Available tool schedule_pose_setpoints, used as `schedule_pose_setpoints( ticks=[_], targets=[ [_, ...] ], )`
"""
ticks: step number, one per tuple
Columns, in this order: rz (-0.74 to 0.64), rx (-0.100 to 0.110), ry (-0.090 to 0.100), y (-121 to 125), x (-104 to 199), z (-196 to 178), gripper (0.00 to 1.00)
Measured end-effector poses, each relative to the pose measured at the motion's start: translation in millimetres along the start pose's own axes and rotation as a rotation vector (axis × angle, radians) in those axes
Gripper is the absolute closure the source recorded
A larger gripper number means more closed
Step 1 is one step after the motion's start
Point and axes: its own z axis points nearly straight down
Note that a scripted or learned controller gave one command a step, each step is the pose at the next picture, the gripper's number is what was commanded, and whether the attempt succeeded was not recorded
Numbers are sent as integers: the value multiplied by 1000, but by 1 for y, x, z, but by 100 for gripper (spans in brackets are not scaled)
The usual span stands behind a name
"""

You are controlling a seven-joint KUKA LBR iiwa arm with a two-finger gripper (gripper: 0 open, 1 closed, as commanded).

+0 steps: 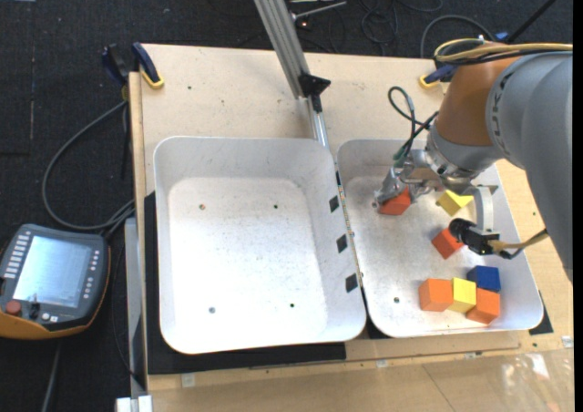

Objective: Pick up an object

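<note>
Here we see the arm (510, 100) reaching in over the right bin (383, 310), its orange band above the wrist. The claw (397, 193) hangs low over the upper left part of that bin, and a red block (394, 205) sits right at its tip, seemingly between the fingers. Whether the claw truly grips the block or merely touches it from above, we cannot tell, since the wrist hides the fingers.

Taking the red block as our landmark, the other pieces all lie to its right and toward the near edge of the same bin. A yellow block (453, 201) lies just to its right, partly under the wrist. Below that, a small orange-red block (446, 242) rests apart from the claw. Farther toward the near right corner sits a tight cluster: an orange cube (435, 294), a yellow cube (464, 293) touching it, a blue cube (485, 277) just behind, and an orange block (485, 307) at the cluster's right end.

To the left of the red block, across the shared rims, lies the left bin (182, 164). Both bins stand on the bench (228, 91).
</note>
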Motion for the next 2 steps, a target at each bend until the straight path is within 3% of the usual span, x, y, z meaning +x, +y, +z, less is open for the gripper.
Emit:
schedule_pose_setpoints(
  ticks=[1,2],
  targets=[
    [-10,-4,2,-2,85,-93,100],
    [-8,10,2,-50,149,-87,100]
  ],
)
